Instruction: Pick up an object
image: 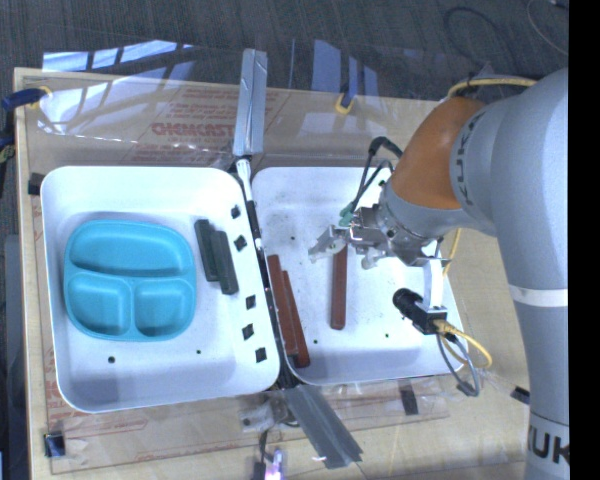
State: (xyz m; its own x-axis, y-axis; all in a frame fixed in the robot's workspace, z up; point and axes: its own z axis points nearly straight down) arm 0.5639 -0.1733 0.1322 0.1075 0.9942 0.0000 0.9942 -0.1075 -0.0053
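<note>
Brown sticks, two of them, lie in the right bin [380, 366], and either could be the object to pick up. Starting at the left of the frame, the left bin [130, 388] holds a blue divided tray [130, 278] with three compartments, sitting in the bin's left half. Just right of the tray lies a dark grey bar [216, 256], slightly slanted, near the bin's right wall. A few small black squares [250, 318] dot the white floor along that same wall, running from the upper part down toward the lower right corner.

Moving across the divider, the longer brown stick [288, 311] rests along the left wall of the right bin, tilted so that its lower end sits further right. Near the middle of that bin the shorter brown stick [337, 293] lies almost upright in the frame, apart from the longer one. The gripper [348, 243] hovers just above the top end of this shorter stick; whether its fingers are spread or closed cannot be told. The grey arm [510, 168] with its orange band enters from the right of the frame.
</note>
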